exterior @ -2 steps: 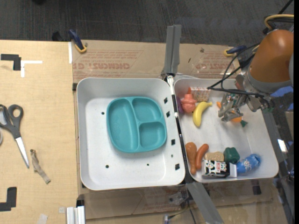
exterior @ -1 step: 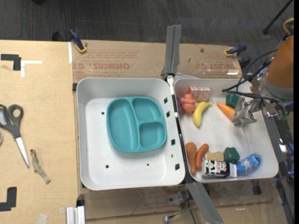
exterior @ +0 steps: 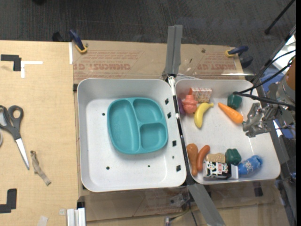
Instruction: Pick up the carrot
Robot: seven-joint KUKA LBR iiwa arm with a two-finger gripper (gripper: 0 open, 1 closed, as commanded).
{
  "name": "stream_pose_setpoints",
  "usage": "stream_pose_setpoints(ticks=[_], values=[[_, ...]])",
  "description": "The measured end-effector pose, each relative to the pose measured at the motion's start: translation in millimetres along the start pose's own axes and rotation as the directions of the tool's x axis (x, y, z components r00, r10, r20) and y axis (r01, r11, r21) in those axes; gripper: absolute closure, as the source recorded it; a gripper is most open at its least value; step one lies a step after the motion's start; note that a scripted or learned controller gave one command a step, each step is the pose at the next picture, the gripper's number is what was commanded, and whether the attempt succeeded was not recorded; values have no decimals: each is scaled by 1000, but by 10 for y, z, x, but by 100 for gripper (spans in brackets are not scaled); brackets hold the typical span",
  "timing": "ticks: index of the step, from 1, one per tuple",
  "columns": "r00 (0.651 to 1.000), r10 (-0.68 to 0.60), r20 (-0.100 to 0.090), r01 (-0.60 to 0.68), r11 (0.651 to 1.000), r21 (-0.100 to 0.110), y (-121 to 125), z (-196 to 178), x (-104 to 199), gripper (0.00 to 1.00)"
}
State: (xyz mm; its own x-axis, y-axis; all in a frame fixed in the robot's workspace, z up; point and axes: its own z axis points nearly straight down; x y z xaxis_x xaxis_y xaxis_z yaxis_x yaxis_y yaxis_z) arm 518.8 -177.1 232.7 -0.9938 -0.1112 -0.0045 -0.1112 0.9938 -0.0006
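The carrot [exterior: 230, 113] is orange, short and tapered. It lies in the right bin [exterior: 268, 149] towards the back right, pointing down and to the right. My gripper [exterior: 253, 125] hangs over the bin's right side, just right of the carrot's thick end and a little in front of it. Nothing shows in its grasp.
A green vegetable [exterior: 234, 100] lies just behind the carrot, and a banana [exterior: 202, 113] and a pink toy [exterior: 189, 104] lie to its left. Sausages [exterior: 197, 157], a small carton [exterior: 217, 169], a green piece [exterior: 233, 155] and a blue toy [exterior: 249, 164] crowd the front. A teal divided plate [exterior: 138, 125] sits in the left bin [exterior: 91, 164].
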Motion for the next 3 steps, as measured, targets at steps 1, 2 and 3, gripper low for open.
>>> stream_pose_setpoints(ticks=[1, 2, 3], values=[[1000, 0, -1, 0, 1000, 0, 0, 2, 2, 0], [971, 238, -1, -238, 971, 0, 65, 1404, -255, 0], [896, 443, 1, -443, 896, 1, -68, 1396, -728, 0]])
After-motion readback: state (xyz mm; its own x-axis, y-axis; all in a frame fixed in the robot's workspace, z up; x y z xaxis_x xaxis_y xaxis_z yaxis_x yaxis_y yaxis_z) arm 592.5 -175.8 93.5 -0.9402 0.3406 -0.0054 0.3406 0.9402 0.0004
